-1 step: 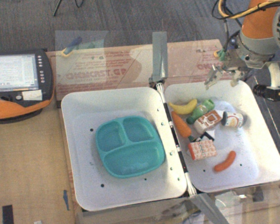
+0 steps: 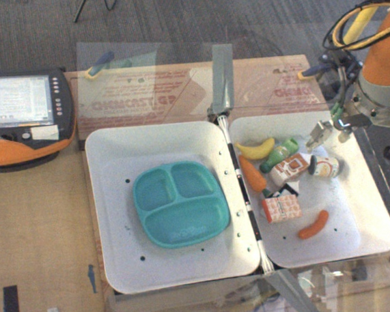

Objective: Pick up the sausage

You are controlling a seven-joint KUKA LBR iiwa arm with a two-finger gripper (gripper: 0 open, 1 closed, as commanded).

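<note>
Over the right bin (image 2: 377, 234), at about two o'clock from its centre, the gripper (image 2: 328, 133) of the grey-and-orange arm (image 2: 382, 79) hangs above the clutter. Its two fingers look spread apart, with nothing between them.

The sausage (image 2: 313, 224), reddish-orange and slightly curved, lies on the bin floor at about five o'clock, apart from the other items and well clear of the gripper. The nearest thing to it is a small red-and-white carton (image 2: 282, 208), at its ten o'clock. Farther up the bin sit a banana (image 2: 257, 148), a carrot (image 2: 253, 174), a green bottle (image 2: 281, 153), a second carton (image 2: 289, 168) and a small white bottle (image 2: 325, 167).

In the left bin (image 2: 111, 215) rests a teal divided plate (image 2: 181, 204); a teach pendant (image 2: 19, 114) lies on the bench at ten o'clock.

By all appearances the pick is at the approach stage, with the grasp not yet made. The next move calls for the gripper to travel toward six o'clock, settle above the sausage, turn so the fingers straddle its narrow width, then descend and close. The open floor around it should make for an easy reach.
</note>
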